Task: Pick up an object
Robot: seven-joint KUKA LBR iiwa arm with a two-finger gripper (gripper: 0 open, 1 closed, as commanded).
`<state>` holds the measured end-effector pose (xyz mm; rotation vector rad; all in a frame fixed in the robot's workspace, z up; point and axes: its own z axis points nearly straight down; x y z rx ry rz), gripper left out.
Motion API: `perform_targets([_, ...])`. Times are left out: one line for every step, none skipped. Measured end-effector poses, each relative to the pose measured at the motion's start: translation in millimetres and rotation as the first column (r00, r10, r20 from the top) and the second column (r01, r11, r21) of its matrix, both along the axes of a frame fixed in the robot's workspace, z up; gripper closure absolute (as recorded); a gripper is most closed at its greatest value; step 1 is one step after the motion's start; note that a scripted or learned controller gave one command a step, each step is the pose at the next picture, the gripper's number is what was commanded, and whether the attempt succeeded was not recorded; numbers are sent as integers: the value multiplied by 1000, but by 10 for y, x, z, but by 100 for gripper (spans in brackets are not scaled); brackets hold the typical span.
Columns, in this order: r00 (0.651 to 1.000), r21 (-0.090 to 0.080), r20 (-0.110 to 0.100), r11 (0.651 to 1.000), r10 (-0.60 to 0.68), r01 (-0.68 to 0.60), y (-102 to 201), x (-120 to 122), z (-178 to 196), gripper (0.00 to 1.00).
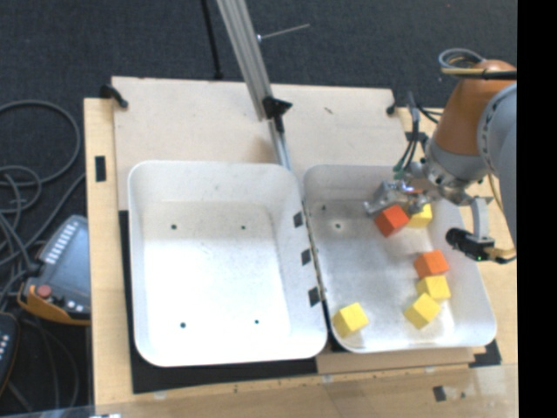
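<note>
The gripper point(402, 200) is seen low in the right bin point(348, 233), at its upper part, w/ the arm point(461, 138) reaching in from the right; an orange-red cube point(392, 220) lies directly at the gripper's tip, slightly below and left of it in the view, tilted and looking a little raised off the floor; whether it is actually pinched cannot be told, since the jaw gap is hidden by the wrist and cube; it is judged a candidate grasp, not a confirmed one. A yellow cube point(421, 216) sits just beside the orange-red one, on its right, partly tucked under the gripper; crowding there could spoil the grip. No long axis to speak of, the blocks being approx. cubic. Elsewhere in the right bin: an orange cube point(431, 263) touching a yellow block point(435, 287), another yellow block point(424, 310) just below, and a yellow cube point(351, 319) near the front-left corner. In the left bin point(218, 259) no objects are made out.
</note>
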<state>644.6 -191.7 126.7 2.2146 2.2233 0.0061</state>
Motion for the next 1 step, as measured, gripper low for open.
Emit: perform_targets([1000, -5, 6, 1000, -3, 3, -2, -55, -49, 0])
